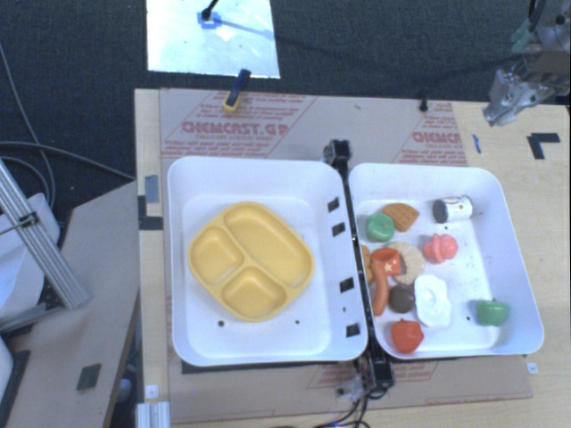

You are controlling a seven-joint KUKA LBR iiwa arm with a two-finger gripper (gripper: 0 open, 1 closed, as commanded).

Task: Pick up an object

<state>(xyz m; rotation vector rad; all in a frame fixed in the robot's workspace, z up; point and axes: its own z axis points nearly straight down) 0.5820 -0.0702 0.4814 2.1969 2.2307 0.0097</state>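
A dark carpeted floor is seen behind the bench, which is covered by a brown protective sheet with red print. A pale square sheet lies on the floor beyond the bench, and a small yellow and blue tool rests at the far edge of the bench.

Two white bins are placed side by side and are joined along a dark middle strip. In the left bin a yellow divided tray is laid alone, probably as a target place for sorted things. In the right bin the toy foods are gathered, so the pick is expected there. A green round piece, an orange-brown piece, a small cylinder and a pink piece are found in the far half. A crowded group with a sausage and a white piece is seen in the middle, and a red tomato lies near the front wall.

The green pepper lies apart from the others, near the right wall, so more free room is offered around it, although the wall is close.

The gripper is held high beyond the far right corner of the bin, over the bench. Nothing is seen in it, and it cannot be told how it is set. Free room is left for a descent into the bin.
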